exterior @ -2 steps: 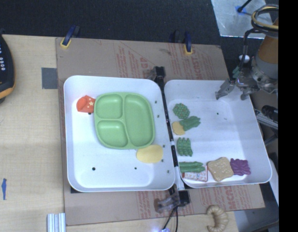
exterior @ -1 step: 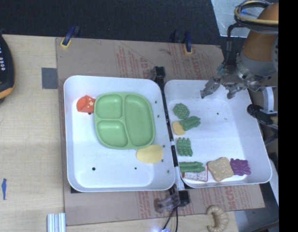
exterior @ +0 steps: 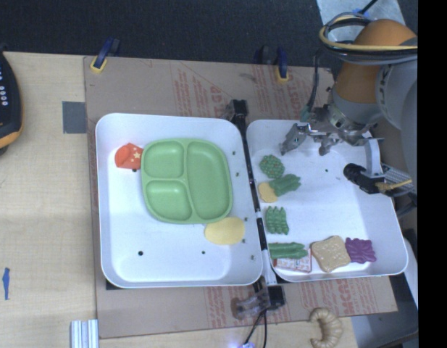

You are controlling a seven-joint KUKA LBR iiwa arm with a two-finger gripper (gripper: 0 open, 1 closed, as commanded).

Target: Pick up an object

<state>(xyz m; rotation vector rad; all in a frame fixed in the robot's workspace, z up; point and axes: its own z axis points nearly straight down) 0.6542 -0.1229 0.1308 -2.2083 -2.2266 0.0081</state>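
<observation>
My gripper (exterior: pixel 308 142) hovers over the back of the right bin (exterior: pixel 379 216), its two fingers spread open with nothing between them. Just in front of it, toward the bin's left side, lie a green broccoli piece (exterior: pixel 272 167), a green leafy piece (exterior: pixel 286 185) and a small yellow piece (exterior: pixel 267 191). Farther forward are green pea pods (exterior: pixel 277 220), a green bean (exterior: pixel 288 250), a red and white packet (exterior: pixel 296 265), a bread slice (exterior: pixel 329 253) and purple grapes (exterior: pixel 361 250).
The left bin (exterior: pixel 122 256) holds a green divided plate (exterior: pixel 187 180), a red piece (exterior: pixel 128 156) and a yellow piece (exterior: pixel 224 230). A tan curled item (exterior: pixel 326 326) lies on the cardboard in front of the bins. A pendant (exterior: pixel 2 107) sits at far left.
</observation>
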